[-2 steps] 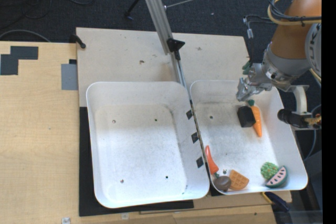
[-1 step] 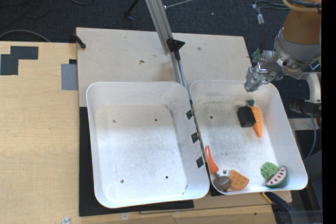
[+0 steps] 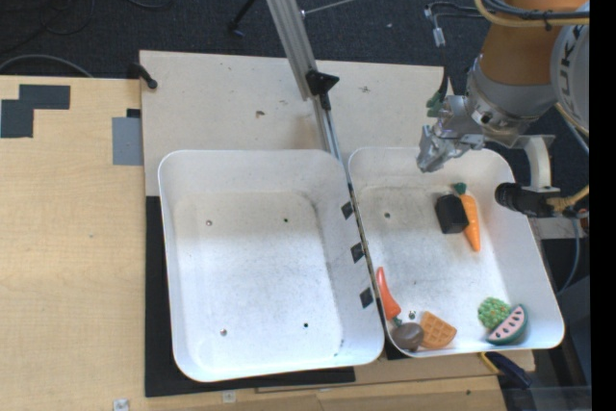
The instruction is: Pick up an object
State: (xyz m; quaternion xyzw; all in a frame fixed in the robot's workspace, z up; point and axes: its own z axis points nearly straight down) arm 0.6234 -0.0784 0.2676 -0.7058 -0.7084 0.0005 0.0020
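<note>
Nearest to the camera, along the front edge of the right bin [image 3: 539, 289], lie several small toys: a brown rounded piece [image 3: 409, 335] touching a waffle-like orange piece [image 3: 437, 331], and further right a green bumpy piece [image 3: 494, 311] just beside a watermelon slice [image 3: 509, 325]. One red chili pepper [image 3: 386, 294] lies along the divider side of this bin, close to the brown piece. Deeper in the same bin, a black block [image 3: 450, 214] touches a toy carrot [image 3: 469, 218] with green top. The left bin [image 3: 173, 236] stands beside it on the table [image 3: 221, 101]. The pincer [image 3: 438, 152] hangs over the back edge of the right bin, near the carrot but apart from it, and nothing is between its fingers. How wide it stands I cannot tell
</note>
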